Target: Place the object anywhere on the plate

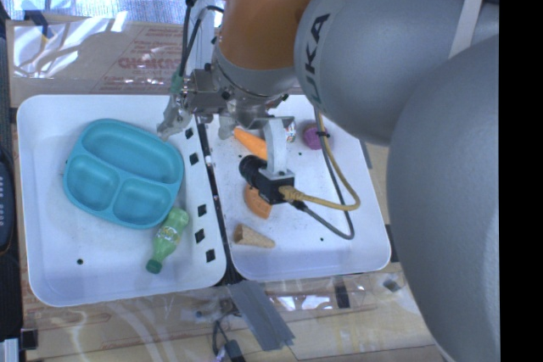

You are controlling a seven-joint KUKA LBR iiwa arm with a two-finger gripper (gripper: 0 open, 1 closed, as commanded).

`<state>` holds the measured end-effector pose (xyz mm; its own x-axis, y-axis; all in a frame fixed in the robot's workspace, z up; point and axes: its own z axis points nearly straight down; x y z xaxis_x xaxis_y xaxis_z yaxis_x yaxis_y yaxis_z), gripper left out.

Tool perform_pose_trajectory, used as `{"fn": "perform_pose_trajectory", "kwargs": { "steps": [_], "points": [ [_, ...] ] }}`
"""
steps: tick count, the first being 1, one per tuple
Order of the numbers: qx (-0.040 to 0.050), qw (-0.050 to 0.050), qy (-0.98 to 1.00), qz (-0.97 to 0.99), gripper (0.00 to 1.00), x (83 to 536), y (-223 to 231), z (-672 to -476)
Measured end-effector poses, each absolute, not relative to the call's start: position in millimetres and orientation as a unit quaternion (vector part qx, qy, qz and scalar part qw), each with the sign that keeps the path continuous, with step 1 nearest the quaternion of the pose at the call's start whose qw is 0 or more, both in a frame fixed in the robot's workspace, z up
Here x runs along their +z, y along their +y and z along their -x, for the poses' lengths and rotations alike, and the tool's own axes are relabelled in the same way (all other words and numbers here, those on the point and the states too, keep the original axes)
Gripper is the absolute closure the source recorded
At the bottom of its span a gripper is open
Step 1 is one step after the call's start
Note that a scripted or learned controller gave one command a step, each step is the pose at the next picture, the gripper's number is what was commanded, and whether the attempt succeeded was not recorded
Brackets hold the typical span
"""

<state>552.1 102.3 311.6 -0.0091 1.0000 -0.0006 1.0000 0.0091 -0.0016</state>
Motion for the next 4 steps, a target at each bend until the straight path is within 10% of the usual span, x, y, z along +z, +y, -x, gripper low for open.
{"fn": "perform_pose_trajectory", "kwargs": {
  "steps": [1,2,3,4],
  "points": [
    [0.0016,0.0,-0.713,0.701,1.0,321,103,-552.4],
    [0.0066,0.004,-0.71,0.704,1.0,196,109,-524.7],
    [-0.0028,-0.003,-0.709,0.706,1.0,344,34,-527.5],
    [0.0067,0.005,-0.71,0.704,1.0,189,37,-595.8]
  ]
}}
